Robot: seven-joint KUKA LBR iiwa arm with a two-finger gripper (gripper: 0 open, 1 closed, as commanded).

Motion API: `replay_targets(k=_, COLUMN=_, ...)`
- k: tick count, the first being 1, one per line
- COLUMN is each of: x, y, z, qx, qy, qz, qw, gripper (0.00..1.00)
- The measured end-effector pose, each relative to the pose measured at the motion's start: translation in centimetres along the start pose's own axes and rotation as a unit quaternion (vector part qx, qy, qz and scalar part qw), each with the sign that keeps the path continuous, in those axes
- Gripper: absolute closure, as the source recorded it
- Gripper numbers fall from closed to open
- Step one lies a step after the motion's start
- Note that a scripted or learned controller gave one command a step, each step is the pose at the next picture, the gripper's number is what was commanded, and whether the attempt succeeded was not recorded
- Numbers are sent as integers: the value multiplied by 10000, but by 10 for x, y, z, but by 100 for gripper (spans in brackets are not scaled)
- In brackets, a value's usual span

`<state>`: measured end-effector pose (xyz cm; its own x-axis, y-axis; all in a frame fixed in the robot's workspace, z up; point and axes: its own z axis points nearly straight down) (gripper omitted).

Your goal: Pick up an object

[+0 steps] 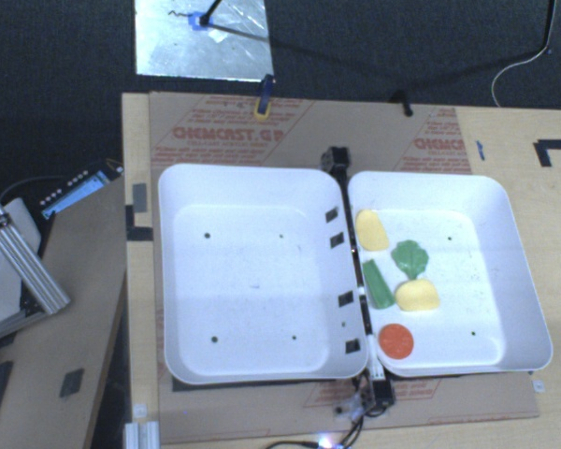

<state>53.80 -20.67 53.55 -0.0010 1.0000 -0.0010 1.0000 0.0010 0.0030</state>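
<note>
Green wedge (pixel 378 284) lying lengthwise up-down by right bin's (pixel 505 251) left wall, yellow pieces (pixel 372 231) crowding it; open floor sitting rightward. Gripper state: cannot tell.

My table (pixel 215 124) carries a brown printed board; at eleven o'clock beyond it lies a shiny metal sheet (pixel 202 24), at nine an aluminium rail (pixel 23 260).

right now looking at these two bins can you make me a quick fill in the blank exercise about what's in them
1. All the small objects lie in the ____ bin in the camera view.
2. The round object nearest the bottom of the view is ____ in colour.
3. The number of yellow objects is ____.
4. The long green piece lies close to the ____ edge of its bin.

Missing words: right; orange; two; left
</note>
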Motion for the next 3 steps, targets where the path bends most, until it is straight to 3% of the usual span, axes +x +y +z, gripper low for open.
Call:
replay_targets(k=1, x=1, y=-32, z=0, qx=0, qy=2, qz=0, qw=10000, gripper=100)
replay_targets(k=3, x=8, y=-51, z=0, qx=-4, qy=2, qz=-16, qw=10000, gripper=100)
